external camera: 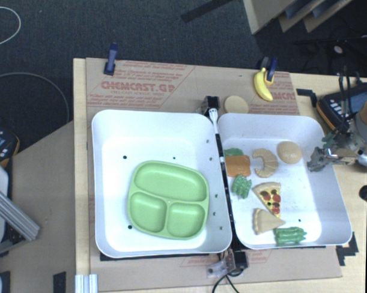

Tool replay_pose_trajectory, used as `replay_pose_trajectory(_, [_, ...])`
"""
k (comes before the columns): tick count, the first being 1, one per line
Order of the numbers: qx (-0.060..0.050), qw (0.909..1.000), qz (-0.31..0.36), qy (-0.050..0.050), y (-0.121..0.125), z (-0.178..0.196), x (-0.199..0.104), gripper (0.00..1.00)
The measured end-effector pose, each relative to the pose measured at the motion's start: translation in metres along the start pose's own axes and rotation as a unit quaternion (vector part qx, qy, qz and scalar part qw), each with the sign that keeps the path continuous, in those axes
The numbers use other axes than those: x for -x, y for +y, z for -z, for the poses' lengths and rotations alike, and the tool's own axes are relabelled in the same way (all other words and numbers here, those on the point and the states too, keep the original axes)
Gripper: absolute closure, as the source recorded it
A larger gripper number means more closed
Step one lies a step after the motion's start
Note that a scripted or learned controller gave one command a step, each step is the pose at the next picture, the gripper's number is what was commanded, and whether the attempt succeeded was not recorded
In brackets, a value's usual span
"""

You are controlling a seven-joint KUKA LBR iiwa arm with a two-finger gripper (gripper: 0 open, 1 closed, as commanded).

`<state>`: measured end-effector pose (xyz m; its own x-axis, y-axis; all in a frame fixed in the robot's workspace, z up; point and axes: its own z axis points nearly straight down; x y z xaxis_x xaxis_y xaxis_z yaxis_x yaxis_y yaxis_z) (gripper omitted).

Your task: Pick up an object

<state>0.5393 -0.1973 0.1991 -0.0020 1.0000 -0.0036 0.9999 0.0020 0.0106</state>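
White plastic is most of what I have on my screen: two shallow bins side by side on a cardboard-covered bench. My left bin carries a pale green divided plate, lying flat with its three compartments facing up.

My right bin holds the toy food I could pick from. Near the divider sits an orange block with a green leafy bit on top, and just below it a small green broccoli-like piece. A tan croissant curves in the upper middle, with a round beige bun just beside it on the right. Below them lies a pizza slice with red and dark toppings, then a plain tan wedge, and a dark green ridged piece close to the near wall.

Outside the bins, a yellow banana and a round beige disc rest on the cardboard behind the right bin.

My gripper hangs at the right bin's far right edge, apart from all the food. I cannot tell how it is set.
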Motion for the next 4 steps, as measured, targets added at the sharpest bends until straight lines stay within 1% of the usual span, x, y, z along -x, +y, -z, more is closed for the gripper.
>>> replay_pose_trajectory(1, [-0.007, 1.0000, -0.001, 0.001, 0.032, -0.087, 0.027, 1.00])
replay_pose_trajectory(2, [-0.001, 1.0000, 0.000, 0.001, 0.000, 0.003, -0.002, 1.00])
replay_pose_trajectory(3, [-0.006, 1.0000, -0.001, 0.001, 0.031, -0.071, 0.028, 1.00])
replay_pose_trajectory(4, [0.003, 1.0000, 0.000, -0.002, 0.034, 0.072, 0.028, 1.00])
